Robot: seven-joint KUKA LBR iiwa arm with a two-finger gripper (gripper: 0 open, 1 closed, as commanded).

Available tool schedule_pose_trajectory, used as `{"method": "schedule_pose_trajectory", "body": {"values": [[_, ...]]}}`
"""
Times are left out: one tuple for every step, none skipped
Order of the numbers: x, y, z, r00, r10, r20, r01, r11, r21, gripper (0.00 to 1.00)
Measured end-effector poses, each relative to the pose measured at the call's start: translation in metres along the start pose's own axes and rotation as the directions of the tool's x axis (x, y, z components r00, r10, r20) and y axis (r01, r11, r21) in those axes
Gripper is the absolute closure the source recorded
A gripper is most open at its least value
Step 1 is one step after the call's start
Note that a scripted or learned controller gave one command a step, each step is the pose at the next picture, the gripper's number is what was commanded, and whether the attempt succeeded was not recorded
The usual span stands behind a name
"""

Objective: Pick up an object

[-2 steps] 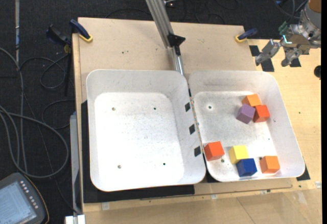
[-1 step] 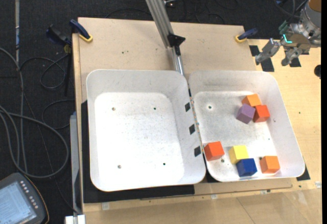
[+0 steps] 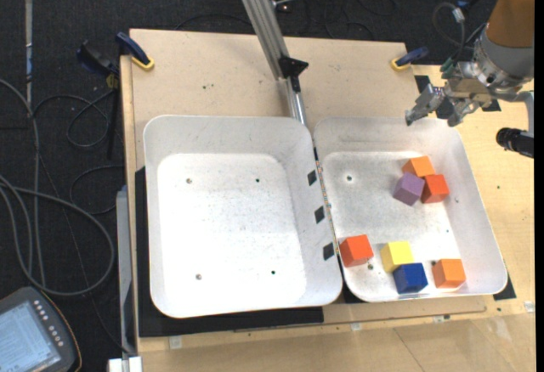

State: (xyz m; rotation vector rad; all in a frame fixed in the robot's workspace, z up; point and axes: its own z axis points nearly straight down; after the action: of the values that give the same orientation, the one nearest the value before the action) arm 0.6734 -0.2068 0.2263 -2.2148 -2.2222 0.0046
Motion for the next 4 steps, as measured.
{"method": "schedule_pose_trajectory", "body": {"values": [[0.006, -0.005, 0.062, 1.000, 0.001, 0.000, -0.001, 1.000, 0.001, 0.00], [0.000, -0.013, 0.115, 1.000, 0.004, 0.002, -0.004, 1.000, -0.003, 0.00], [0.000, -0.012, 0.102, 1.000, 0.003, 0.003, -0.003, 1.000, -0.009, 1.00], [0.002, -0.016, 0.039, 1.000, 0.004, 0.004, -0.004, 1.000, -0.013, 1.00]]}}
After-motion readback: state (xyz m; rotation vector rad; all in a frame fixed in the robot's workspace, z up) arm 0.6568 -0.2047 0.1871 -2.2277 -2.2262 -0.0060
